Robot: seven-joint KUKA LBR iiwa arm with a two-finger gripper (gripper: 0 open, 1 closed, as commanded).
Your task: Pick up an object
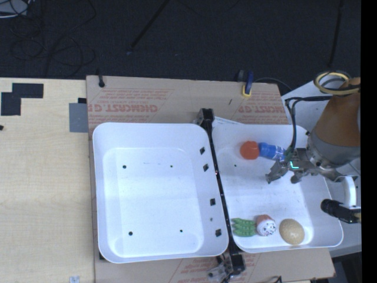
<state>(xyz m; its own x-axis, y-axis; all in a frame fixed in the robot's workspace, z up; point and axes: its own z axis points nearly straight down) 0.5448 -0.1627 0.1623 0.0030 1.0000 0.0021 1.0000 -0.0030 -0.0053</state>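
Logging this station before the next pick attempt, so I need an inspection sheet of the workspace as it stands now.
Surface: two white bins side by side, left bin, right bin.
Job's things: orange ball touching blue bottle; along the near edge, green toy, white spotted ball, tan egg.
Clutter: nothing seen.
Grippers: gripper low in right bin, beside the blue bottle.
Cables: black cable looping to the wrist.
Surroundings: cardboard sheet under bins, wooden bench.

Light falls evenly from above, bright on the two white bins (154,139), which are nearly washed out with faint shadows along their walls. The floor (177,28) behind is dim. The whole picture is slightly soft and grainy.
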